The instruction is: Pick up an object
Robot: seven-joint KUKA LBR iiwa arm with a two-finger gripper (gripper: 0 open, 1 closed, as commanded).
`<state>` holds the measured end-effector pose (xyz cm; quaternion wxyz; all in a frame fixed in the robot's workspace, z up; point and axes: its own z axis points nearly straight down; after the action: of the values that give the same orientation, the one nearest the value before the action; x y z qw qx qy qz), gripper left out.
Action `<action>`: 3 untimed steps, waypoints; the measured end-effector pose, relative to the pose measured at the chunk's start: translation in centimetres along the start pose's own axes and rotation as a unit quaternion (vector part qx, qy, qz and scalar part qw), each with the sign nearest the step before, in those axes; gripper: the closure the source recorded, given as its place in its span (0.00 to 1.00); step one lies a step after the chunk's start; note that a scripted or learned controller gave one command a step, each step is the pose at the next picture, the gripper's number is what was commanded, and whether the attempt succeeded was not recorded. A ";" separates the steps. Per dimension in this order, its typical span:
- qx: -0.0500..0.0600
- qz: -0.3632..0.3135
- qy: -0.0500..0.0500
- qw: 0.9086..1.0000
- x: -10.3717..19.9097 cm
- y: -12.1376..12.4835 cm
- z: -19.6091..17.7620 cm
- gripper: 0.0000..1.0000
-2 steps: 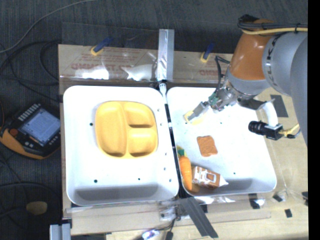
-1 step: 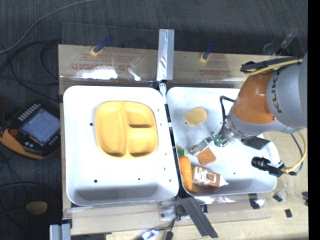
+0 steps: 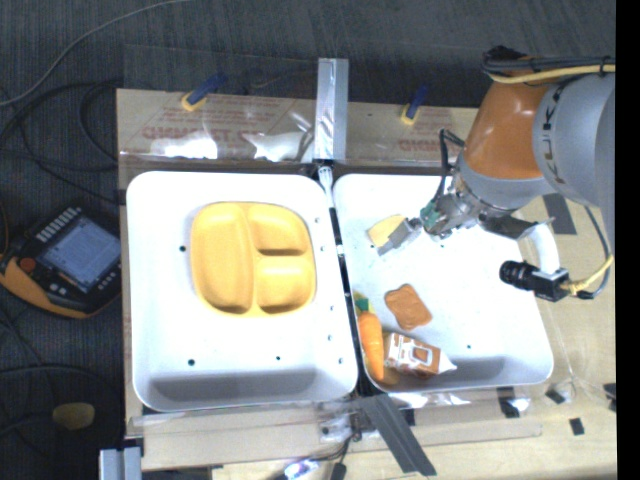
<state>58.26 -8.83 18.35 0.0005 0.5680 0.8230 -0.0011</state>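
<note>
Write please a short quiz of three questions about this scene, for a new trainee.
1. True or false: the yellow divided tray lies in the left bin.
2. Which item lies nearest the gripper? A) carrot B) pale yellow piece C) small carton
3. Name the flat brown item just above the small carton in the right bin.

Key: 1 true; 2 B; 3 a brown cookie-like piece.

In the right bin lie a pale yellow wedge (image 3: 384, 231) near the top left, a flat brown piece (image 3: 408, 307) mid-bin, an orange carrot (image 3: 371, 344) along the left wall, and a small carton (image 3: 414, 356) beside it.
</note>
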 end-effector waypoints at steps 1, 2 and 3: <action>-0.005 -0.002 -0.002 1.000 -1.1 -5.7 9.5 0.00; -0.007 -0.193 -0.006 0.981 0.9 -9.7 9.4 0.00; -0.002 -0.282 0.001 0.959 4.1 -4.1 0.0 0.00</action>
<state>52.93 -6.46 18.35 0.0002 0.3127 0.9498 0.0012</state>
